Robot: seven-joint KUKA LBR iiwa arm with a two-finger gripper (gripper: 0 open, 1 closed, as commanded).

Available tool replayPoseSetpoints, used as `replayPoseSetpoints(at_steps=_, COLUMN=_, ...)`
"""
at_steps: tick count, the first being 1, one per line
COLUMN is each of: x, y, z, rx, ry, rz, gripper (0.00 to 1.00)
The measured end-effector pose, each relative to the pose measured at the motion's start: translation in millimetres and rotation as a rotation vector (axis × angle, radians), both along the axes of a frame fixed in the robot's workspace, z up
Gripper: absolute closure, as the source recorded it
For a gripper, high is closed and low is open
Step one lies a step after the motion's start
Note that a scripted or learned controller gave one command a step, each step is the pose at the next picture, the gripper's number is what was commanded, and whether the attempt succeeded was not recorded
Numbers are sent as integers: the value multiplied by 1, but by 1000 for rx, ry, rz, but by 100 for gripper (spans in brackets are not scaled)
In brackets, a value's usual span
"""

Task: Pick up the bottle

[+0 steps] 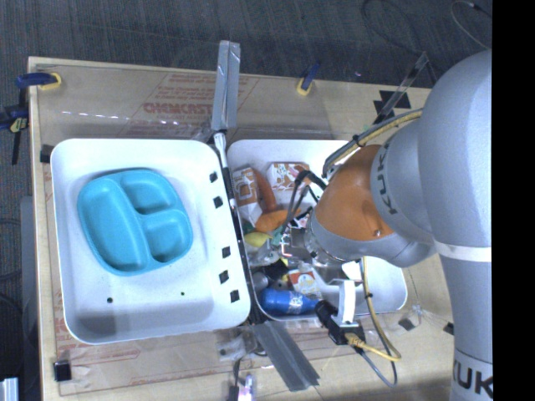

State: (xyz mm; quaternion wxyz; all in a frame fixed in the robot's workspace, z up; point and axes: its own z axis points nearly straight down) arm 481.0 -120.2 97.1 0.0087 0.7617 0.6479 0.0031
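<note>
bottle [290,302]: blue, lying flat, rt bin front | claw: can't tell

The arm [393,199] reaches down into the right bin [386,295], its wrist covering much of the clutter there. A blue bottle [288,302] lies on its side by the bin's near wall, beside what may be food packets [284,178]. The left bin [134,312] holds a blue divided tray [134,218].
</note>
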Motion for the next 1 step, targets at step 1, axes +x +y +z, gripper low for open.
replayPoseSetpoints(at_steps=1, x=0, y=0, z=0, rx=0, ry=0, rz=0, gripper=0)
